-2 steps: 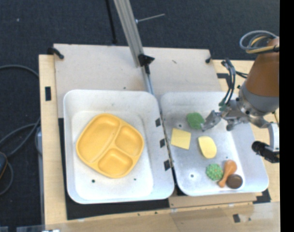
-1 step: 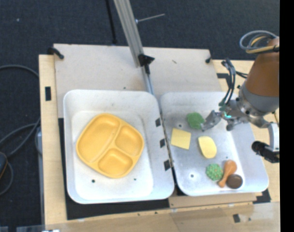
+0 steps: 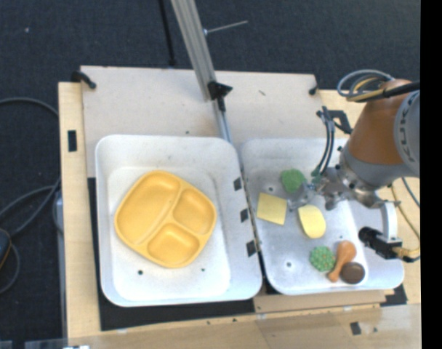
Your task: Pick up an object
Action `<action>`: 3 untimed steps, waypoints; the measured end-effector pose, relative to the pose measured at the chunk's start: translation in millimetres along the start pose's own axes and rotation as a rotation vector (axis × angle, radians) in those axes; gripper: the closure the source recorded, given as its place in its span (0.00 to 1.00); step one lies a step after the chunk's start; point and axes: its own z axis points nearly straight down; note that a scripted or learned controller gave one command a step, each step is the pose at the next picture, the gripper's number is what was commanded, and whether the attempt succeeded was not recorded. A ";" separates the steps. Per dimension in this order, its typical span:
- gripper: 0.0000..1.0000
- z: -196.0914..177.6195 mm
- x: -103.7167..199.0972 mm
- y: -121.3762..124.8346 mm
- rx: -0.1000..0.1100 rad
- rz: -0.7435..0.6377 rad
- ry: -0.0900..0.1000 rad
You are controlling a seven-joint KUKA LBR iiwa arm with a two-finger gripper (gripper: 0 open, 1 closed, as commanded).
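Observation:
The right bin (image 3: 279, 155) holds several toy foods. A green broccoli piece (image 3: 292, 179) lies at its upper middle, a pale yellow square (image 3: 272, 209) to the left, and a yellow oval piece (image 3: 312, 222) in the centre. Toward the front lie a second green piece (image 3: 322, 258), an orange-brown drumstick (image 3: 343, 256) and a dark brown round piece (image 3: 352, 273). My gripper (image 3: 313, 192) hangs low over the bin, between the broccoli piece and the yellow oval piece, just above the oval. I see nothing held in it.
The left bin (image 3: 126, 155) holds a yellow divided plate (image 3: 165, 218). A metal pole (image 3: 199, 49) slants up from the back between the bins. The grey and orange arm (image 3: 377, 140) covers the right bin's far right side, with cables (image 3: 387, 242) trailing near it.

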 end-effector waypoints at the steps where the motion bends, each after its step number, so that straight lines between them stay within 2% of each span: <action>1: 0.00 52.6 -1.1 -0.5 -0.001 0.000 -0.001; 2: 1.00 38.5 -2.2 1.1 -0.008 0.005 -0.001; 3: 1.00 -14.4 -13.8 0.0 -0.011 0.001 -0.002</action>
